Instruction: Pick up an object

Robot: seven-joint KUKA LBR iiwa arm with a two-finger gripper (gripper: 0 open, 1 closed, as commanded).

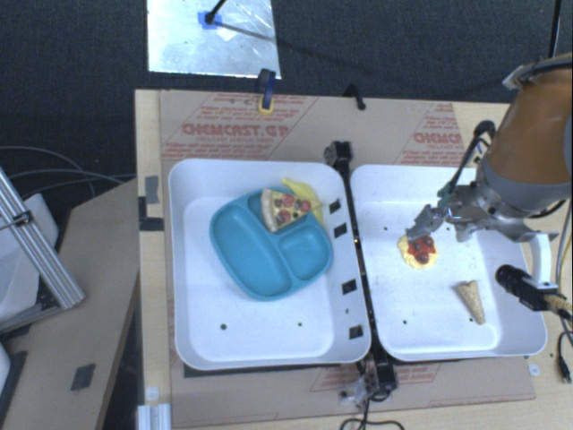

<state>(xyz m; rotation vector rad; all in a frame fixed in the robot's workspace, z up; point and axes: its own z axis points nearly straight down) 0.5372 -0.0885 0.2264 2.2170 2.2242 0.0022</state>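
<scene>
**What lies in my bins**

In my right bin (515, 330), a round yellow piece topped with red (419, 252) lies flat just under my gripper (424, 229); a tan cone (471, 299) lies nearby. In the left bin (192, 330), a pizza slice (284, 209) rests on a blue divided plate (264, 258).

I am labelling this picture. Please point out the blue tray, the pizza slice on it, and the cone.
blue tray (260, 262): camera view, bare large compartment.
pizza slice (285, 209): camera view, topped middle.
cone (471, 300): camera view, mid-body.
</scene>
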